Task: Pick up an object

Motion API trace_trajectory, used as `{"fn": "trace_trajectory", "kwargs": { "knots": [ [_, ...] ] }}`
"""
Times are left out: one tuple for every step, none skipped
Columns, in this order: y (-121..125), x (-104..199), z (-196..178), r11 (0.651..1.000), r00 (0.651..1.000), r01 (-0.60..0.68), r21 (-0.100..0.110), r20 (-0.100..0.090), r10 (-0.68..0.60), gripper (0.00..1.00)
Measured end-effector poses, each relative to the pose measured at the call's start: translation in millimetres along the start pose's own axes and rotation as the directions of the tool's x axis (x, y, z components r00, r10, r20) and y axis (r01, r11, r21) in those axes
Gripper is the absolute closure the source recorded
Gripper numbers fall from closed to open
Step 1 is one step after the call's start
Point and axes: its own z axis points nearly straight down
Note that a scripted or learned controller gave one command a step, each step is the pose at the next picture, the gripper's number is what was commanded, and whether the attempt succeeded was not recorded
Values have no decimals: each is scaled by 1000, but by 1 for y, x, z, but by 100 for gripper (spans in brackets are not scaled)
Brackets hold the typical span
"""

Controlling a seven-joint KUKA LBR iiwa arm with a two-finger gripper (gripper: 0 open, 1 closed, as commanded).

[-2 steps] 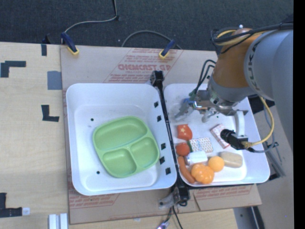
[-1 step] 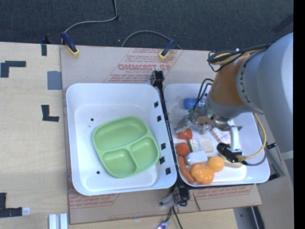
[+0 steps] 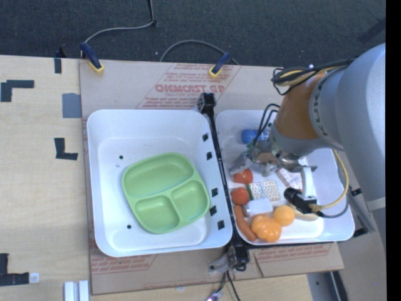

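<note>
Over the right bin (image 3: 335, 231), the hand (image 3: 254, 162) hangs low among the toys, grip state I cannot tell, seemingly reaching, and must next close on one.

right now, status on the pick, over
Arm low over right bin. Nothing seen held. Orange fruit, red pieces crowd the bin's near left. Green tray alone in left bin.

Slanted overhead view of both bins (image 3: 100, 168)
</note>
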Motion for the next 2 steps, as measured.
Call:
{"fn": "trace_trajectory", "kwargs": {
  "knots": [
    [21, -6, 0, 1000, 1000, 2, -2, 0, -2, 0],
    [22, -7, -8, 1000, 1000, 2, -5, 4, -2, 100]
  ]
}}
